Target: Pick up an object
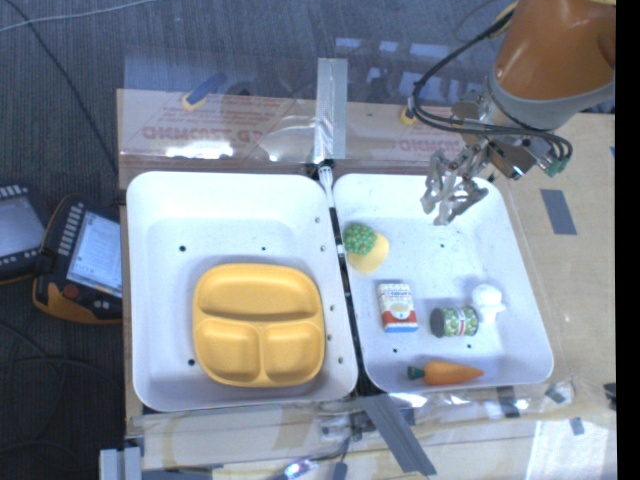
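The right bin (520,268) holds several small items: a green and yellow round toy (362,245) by its left wall, a red and white carton (397,306), a dark green can (455,322), a white lump (487,298) and an orange carrot (446,373) near the front edge. My gripper (447,200) hangs over the back part of the right bin, fingers pointing down, with nothing between them. It is well behind and apart from all the items.
The left bin (160,228) bears a yellow divided tray (260,321). A clear plastic panel stands behind both bins. A handheld pendant (80,258) lies on the floor at the left. Cables trail from the arm's wrist.
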Action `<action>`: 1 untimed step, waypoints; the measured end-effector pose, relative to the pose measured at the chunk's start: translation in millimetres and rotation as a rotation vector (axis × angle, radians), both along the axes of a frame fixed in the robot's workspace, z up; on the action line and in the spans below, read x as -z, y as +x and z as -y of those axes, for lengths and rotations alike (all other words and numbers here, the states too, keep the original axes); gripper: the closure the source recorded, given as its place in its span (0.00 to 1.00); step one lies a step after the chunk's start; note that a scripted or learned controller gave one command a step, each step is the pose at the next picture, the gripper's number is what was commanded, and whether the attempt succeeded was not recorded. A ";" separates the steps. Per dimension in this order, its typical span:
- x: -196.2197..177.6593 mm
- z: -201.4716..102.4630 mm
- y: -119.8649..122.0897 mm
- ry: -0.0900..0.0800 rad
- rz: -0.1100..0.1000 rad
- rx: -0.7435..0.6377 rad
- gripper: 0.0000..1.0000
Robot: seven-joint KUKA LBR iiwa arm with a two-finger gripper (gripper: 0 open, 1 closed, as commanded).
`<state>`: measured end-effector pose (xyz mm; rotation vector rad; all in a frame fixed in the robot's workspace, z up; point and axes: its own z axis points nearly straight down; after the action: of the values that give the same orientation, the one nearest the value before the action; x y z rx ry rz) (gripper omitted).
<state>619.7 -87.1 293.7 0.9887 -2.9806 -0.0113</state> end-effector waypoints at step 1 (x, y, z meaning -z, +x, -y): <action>-68.6 -34.1 44.4 -0.002 0.004 -0.040 1.00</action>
<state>664.2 -52.9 362.3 1.0489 -2.9632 -0.0065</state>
